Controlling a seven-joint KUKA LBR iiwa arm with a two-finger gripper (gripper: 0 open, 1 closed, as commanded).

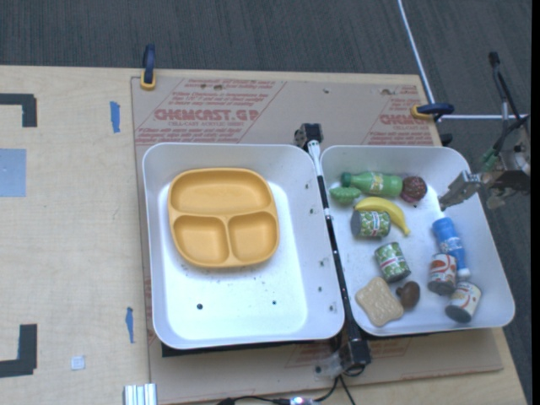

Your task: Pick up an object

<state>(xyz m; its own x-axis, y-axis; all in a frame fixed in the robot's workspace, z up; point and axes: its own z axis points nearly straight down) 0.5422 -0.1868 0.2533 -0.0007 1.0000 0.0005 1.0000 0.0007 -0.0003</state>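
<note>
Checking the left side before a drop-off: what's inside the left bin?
The left bin holds an orange divided plate, lying flat toward the back, its three compartments bare. A few dark specks dot the floor in front. The floor beneath the plate is covered.

Two bins under my camera; toy food in the right bin (pixel 498 298)
My gripper (pixel 467 188) hovers at its far right rim; a yellow plate (pixel 224 218) sits in the left bin (pixel 291 310).
</note>
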